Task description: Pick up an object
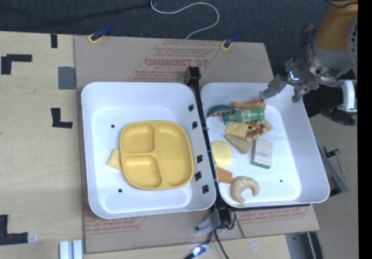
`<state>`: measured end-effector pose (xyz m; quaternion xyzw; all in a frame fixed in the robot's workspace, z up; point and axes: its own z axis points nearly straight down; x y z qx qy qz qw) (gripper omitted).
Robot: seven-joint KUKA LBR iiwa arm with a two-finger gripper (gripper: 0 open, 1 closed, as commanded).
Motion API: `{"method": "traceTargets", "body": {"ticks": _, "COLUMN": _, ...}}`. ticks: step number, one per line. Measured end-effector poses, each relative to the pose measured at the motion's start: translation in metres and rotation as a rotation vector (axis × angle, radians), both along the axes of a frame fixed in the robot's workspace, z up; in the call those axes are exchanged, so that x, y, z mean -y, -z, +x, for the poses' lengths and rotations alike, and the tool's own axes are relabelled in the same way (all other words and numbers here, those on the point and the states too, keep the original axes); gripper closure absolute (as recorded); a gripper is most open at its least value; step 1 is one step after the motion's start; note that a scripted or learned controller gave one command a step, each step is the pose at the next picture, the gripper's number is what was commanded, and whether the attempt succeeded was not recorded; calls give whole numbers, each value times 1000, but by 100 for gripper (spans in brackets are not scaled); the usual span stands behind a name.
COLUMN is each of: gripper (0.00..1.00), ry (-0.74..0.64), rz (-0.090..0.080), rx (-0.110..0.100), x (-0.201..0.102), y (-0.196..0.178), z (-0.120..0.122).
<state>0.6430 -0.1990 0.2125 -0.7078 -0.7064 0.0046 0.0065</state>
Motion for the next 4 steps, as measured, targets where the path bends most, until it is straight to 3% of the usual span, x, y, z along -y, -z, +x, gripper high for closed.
{"method": "traceTargets", "body": {"ticks": 1, "gripper": 0, "ry": -3, "rz": -3, "rx": 14, "x": 0, "y": -10, "z": 3}}
{"method": "traceTargets", "body": {"ticks": 3, "gripper": 0, "ry": -5, "rz": -2, "rx": 10, "x": -7, "y": 94, "z": -5}}
{"method": "traceTargets", "body": {"ticks": 4, "gripper": 0, "ry": -7, "rz": -3, "rx": 24, "x": -7, "y": 103, "z": 0}}
